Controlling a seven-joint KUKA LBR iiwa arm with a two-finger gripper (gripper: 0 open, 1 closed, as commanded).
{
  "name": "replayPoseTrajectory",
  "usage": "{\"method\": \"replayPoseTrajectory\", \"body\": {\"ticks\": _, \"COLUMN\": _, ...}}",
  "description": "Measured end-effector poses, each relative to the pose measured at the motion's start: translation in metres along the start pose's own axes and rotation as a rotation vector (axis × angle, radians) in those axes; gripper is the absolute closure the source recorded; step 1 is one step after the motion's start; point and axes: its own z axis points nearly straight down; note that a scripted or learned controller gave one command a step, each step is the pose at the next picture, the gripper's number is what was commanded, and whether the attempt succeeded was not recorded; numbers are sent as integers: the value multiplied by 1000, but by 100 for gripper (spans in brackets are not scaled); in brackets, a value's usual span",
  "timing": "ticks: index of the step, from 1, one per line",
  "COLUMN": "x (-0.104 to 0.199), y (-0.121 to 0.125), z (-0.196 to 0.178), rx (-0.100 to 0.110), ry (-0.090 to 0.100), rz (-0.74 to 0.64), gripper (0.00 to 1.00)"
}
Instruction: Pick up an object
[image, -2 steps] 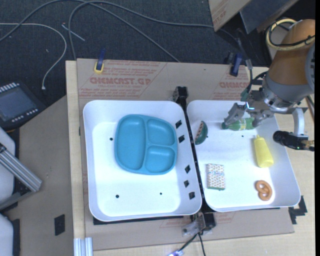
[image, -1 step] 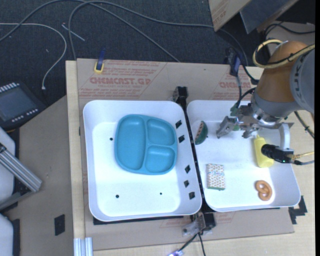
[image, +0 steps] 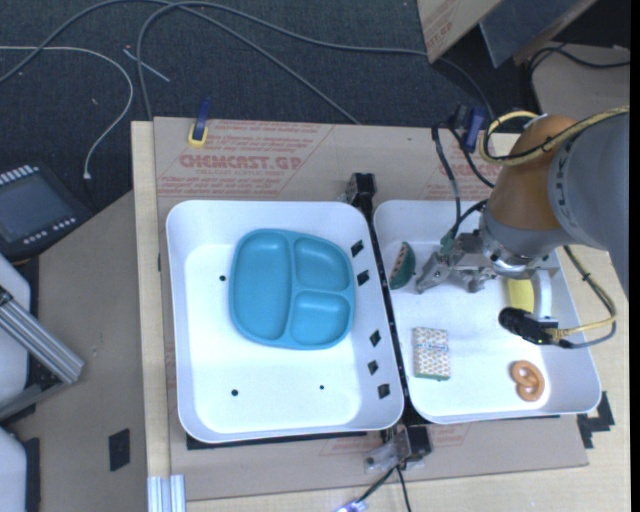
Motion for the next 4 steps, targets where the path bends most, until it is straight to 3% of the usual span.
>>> {"method": "replayPoseTrajectory", "body": {"ticks": 1, "x": 0, "y": 2, "z": -15, "rx": -7, "ry": -1, "rz": 0, "gripper": 100}}
{"method": "replayPoseTrajectory", "body": {"ticks": 3, "x": -7, "y": 11, "z": -124, "rx": -13, "ry": -4, "rz": -1, "gripper": 100}}
{"method": "replayPoseTrajectory", "body": {"ticks": 4, "x": 53, "y": -3, "z": -135, "rx": -6, "ry": 1, "rz": -6, "gripper": 100}}
